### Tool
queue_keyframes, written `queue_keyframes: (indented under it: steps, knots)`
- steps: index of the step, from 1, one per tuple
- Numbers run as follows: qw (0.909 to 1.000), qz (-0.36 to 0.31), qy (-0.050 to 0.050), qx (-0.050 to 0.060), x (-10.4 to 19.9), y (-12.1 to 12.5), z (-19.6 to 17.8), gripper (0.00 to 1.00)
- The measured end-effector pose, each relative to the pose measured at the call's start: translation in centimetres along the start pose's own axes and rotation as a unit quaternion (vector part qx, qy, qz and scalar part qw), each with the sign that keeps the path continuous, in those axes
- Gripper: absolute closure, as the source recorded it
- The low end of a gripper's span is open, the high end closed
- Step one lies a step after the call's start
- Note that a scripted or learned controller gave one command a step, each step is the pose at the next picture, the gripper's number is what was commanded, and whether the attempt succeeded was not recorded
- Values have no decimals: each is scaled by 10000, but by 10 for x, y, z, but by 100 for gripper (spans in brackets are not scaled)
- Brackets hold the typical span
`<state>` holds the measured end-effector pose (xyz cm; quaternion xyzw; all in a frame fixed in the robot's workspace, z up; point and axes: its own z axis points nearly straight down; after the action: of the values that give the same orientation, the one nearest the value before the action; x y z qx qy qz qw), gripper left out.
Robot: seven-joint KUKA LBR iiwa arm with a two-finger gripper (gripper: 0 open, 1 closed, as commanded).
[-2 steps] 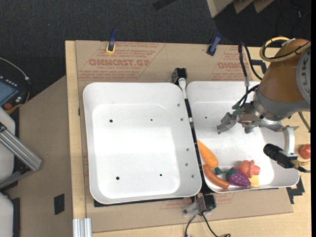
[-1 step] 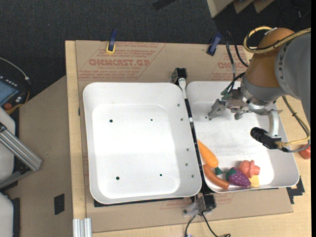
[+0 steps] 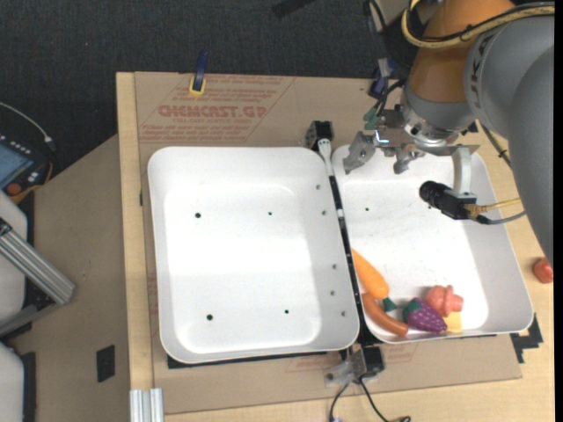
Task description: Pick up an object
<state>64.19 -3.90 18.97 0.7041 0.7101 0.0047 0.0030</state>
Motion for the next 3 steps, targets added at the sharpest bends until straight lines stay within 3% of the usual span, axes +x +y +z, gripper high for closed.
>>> queue_keyframes:
  steps: [1, 2, 3]
  knots:
    - [10000, 22, 1, 77, 39, -46, 5, 0]
    - [10000, 26, -15, -24, 46, 29, -110, 0]
    - [9999, 50, -9, 121, 54, -55, -9, 0]
